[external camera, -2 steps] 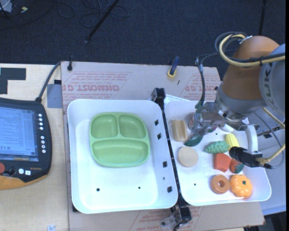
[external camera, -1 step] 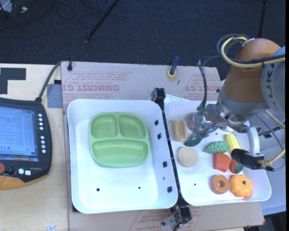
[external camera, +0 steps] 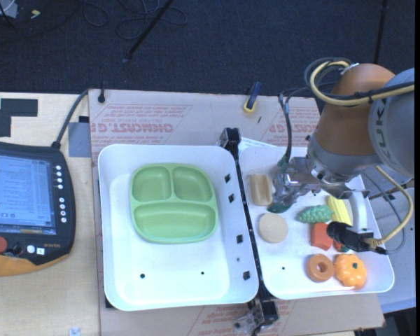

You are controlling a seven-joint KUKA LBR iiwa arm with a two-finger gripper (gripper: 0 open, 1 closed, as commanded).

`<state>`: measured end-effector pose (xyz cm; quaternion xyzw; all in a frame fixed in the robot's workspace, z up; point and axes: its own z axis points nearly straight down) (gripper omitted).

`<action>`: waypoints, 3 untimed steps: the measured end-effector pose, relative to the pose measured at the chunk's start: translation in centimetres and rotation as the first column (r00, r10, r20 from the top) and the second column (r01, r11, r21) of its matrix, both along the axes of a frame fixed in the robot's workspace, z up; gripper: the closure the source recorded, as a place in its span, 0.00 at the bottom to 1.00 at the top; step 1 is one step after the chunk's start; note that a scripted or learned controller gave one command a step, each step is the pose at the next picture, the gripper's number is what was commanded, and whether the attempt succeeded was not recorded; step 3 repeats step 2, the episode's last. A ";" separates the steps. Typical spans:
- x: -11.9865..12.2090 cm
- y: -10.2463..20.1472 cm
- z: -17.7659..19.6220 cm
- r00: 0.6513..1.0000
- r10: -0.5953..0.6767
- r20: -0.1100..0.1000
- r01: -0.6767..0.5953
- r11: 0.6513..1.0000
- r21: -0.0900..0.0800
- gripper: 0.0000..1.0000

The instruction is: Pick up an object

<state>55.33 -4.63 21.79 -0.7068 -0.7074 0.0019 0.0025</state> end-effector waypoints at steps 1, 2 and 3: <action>0.2 0.3 0.3 1.000 0.000 0.002 0.000 1.000 0.000 1.00; 1.1 0.2 1.5 1.000 0.000 0.004 0.000 1.000 0.000 1.00; 1.1 0.2 1.5 1.000 0.000 0.004 0.000 1.000 0.000 1.00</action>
